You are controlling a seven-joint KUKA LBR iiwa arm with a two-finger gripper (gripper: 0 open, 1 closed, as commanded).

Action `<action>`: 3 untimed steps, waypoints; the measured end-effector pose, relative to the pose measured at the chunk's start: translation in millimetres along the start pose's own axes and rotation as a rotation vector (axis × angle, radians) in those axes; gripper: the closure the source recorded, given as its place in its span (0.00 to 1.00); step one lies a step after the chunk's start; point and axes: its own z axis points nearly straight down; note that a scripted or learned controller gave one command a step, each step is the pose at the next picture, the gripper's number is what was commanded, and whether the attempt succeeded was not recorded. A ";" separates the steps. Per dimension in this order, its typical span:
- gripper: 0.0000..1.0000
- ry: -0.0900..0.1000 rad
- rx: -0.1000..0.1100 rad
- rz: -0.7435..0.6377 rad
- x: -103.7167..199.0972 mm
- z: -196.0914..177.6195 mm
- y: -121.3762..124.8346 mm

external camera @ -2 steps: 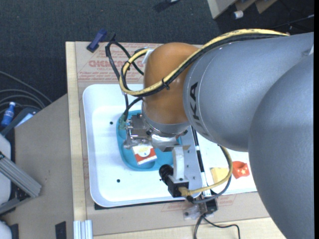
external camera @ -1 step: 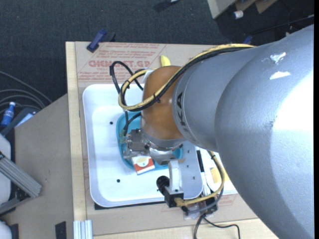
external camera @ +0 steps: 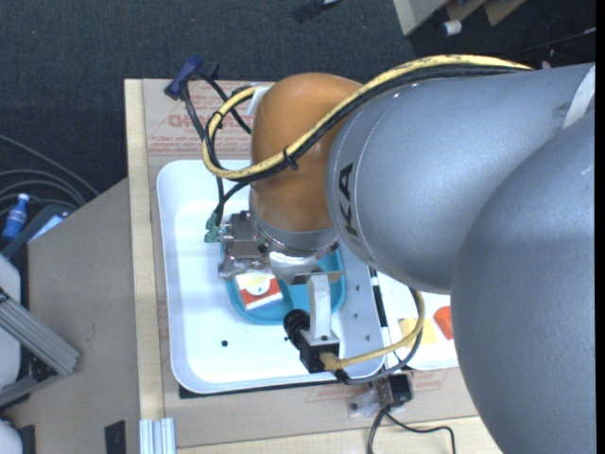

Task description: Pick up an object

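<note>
My gripper point(external camera: 248, 270) hangs low in the left bin point(external camera: 189, 282), at frame centre. An orange and white object point(external camera: 255, 294) lies on a blue object point(external camera: 269, 310), touching or directly under the tool. Its grip state I cannot tell.

White bins: I am seeing two, the left bin point(external camera: 189, 282) in the middle of the frame and a strip of the right bin point(external camera: 437, 346) at lower right under my arm.
Blue things: I am counting one, a blue dish point(external camera: 248, 308) lying in the left bin.
Orange-and-white things: one small block point(external camera: 257, 293) is sitting on the blue dish.
Orange things: one orange piece point(external camera: 443, 323) is showing in the right bin.
Yellow cables: one yellow cable point(external camera: 284, 159) is looping over my arm.
</note>
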 end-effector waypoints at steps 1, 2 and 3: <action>1.00 -0.002 0.003 0.002 -0.9 65.7 -0.7; 1.00 0.000 -0.002 0.001 -0.9 17.1 65.9; 1.00 -0.001 -0.003 0.002 -27.1 -0.9 96.7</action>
